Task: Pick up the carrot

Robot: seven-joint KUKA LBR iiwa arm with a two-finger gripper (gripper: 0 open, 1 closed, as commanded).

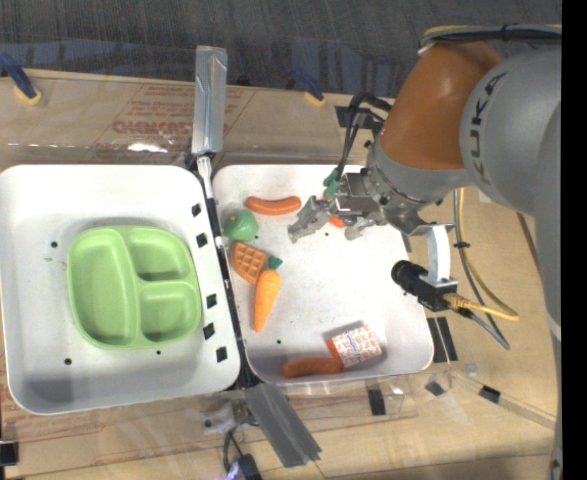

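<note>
The carrot [265, 296] lay in the right bin [403, 343], below and to the left of the hand [311, 218], its long axis nearly vertical with the green top uppermost, just beside the waffle piece [248, 259]. The hand hung apart from the carrot, grasping nothing; how far open it stood I could not tell.

Single fixed camera above bench, looking down at slant on both bins [33, 298]; arm [473, 108] enters from right.

A robotics lab: a grey KUKA arm [493, 118] reaches over two white bins [33, 368] on a taped, cable-strewn wooden surface [503, 418] holding toy food.
</note>
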